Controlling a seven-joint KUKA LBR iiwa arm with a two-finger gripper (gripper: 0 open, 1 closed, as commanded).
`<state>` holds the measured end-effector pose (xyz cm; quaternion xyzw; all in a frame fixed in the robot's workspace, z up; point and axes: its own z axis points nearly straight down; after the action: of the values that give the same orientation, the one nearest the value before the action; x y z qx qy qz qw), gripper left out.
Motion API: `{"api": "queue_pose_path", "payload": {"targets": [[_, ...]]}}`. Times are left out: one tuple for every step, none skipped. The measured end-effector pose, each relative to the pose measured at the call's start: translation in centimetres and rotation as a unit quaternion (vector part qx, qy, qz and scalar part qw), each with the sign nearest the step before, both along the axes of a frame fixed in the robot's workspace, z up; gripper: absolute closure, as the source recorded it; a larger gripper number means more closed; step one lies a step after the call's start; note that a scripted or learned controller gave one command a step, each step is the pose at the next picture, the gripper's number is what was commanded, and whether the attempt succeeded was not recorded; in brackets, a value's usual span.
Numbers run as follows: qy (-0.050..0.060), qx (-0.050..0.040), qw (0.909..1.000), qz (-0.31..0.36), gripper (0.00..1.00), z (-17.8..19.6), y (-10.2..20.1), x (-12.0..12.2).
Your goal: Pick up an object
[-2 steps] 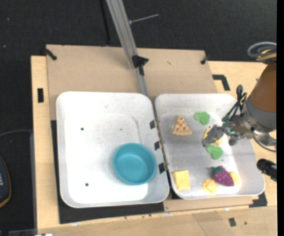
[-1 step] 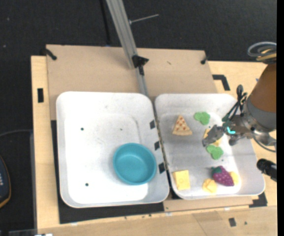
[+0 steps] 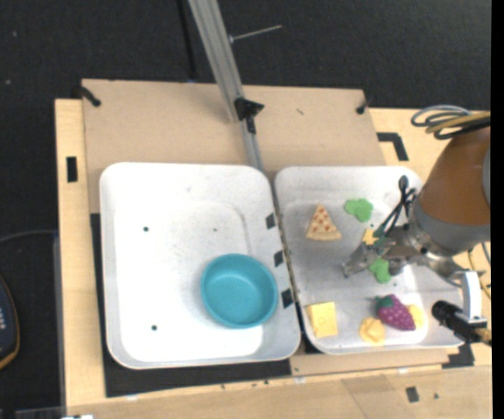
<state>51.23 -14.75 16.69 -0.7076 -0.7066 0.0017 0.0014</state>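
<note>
Here, two shallow white plastic bins side by side on tan board bench (image 3: 190, 125). Left bin (image 3: 147, 208), speckled matte floor, holds round glossy teal bowl (image 3: 238, 290) at 5 o'clock. Right bin (image 3: 321, 190) holds toy food: triangular pizza slice (image 3: 322, 224) at 10 o'clock, lumpy green piece (image 3: 357, 208) at 12, yellow cheese block (image 3: 323, 319) at 7, small yellow piece (image 3: 372, 330) and knobbly purple grapes (image 3: 396, 312) at 5. Gripper (image 3: 367, 264) low at bin centre, metal fingers (image 3: 354, 267) just beside second green piece (image 3: 380, 271); opening and grasp: cannot tell. No readable writing.
</note>
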Motion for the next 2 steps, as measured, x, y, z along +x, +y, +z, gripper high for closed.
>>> {"api": "queue_pose_path", "payload": {"targets": [[0.0, 0.0001, 1.0, 0.0, 0.0, -6.2, 0.41, -0.32], [-0.002, -0.0001, 1.0, -0.001, 0.0, -6.64, 0.32, -0.3]]}}
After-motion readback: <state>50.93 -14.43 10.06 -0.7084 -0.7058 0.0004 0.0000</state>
